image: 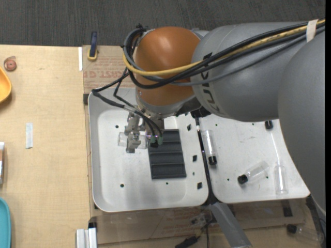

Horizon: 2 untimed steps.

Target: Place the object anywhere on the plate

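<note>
Counts, placed relative to the left bin point(103, 190):
- white bins: 2, the left bin and a right bin point(295, 190) touching its right edge
- black ribbed blocks: 1 point(167, 161), inside the left bin, right of its centre
- clear tubes: 3, all right of the left bin, in the right bin: one with a black end point(209, 148) just past the shared wall, one with a black cap point(252, 173) further right, one plain point(280, 178) furthest right
- arms: 1, gripper point(135, 137) over the left bin's middle
- orange items: 1 point(4, 87), on the worktop point(46, 190) well left of the left bin
- small white strips: 1 point(29, 136), on the worktop left of the left bin
</note>
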Tool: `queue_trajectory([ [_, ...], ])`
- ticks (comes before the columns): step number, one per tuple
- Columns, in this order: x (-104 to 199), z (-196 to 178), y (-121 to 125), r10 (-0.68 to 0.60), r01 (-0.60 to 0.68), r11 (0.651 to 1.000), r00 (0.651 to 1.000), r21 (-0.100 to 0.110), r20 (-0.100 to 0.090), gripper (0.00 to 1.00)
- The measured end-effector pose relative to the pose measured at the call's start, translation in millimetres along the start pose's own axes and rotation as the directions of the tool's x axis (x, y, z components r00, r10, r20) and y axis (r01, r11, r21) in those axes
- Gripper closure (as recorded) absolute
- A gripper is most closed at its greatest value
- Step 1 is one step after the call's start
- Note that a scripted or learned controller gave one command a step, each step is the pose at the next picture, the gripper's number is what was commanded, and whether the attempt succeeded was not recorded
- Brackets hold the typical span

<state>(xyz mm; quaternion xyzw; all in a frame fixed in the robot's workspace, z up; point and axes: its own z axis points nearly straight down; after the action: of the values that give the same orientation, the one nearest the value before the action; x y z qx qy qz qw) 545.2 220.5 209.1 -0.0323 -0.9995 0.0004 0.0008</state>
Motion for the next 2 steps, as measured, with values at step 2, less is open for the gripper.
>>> queue_trajectory([
  [2,-48.4,3.9,10.1,-0.165,0.165,0.986,0.986,-0.001,0.002,1.00],
])
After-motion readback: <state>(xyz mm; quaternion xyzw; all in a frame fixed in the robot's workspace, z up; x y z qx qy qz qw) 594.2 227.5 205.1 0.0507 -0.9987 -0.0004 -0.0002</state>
